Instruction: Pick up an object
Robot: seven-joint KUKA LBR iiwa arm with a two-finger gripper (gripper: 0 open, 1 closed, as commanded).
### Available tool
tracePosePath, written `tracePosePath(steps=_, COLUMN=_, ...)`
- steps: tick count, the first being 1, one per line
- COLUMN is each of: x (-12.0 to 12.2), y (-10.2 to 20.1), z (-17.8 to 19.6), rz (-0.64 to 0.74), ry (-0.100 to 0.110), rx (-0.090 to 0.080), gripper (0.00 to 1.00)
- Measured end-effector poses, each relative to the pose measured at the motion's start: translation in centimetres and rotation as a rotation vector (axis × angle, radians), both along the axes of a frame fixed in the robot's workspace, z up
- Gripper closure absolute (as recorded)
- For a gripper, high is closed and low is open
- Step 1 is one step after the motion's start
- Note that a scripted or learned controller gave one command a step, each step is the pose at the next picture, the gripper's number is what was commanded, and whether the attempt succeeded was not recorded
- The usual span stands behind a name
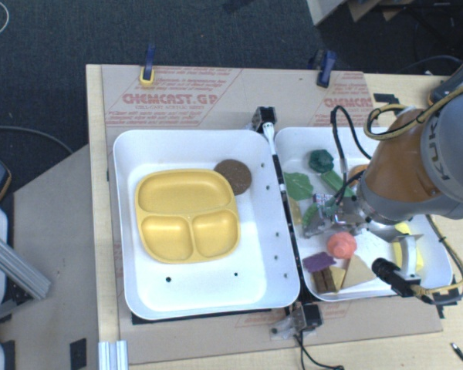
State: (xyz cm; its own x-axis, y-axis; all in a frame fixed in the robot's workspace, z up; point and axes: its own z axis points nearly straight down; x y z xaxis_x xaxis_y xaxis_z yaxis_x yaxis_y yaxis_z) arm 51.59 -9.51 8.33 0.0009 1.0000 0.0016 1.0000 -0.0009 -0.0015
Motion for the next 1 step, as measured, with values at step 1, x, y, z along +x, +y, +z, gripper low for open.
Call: tracePosePath(steps=1, x=0.01, y=-0.04, z=1.16, rz=-0.001, ry=-0.003, rx=-0.002, gripper=1.0)
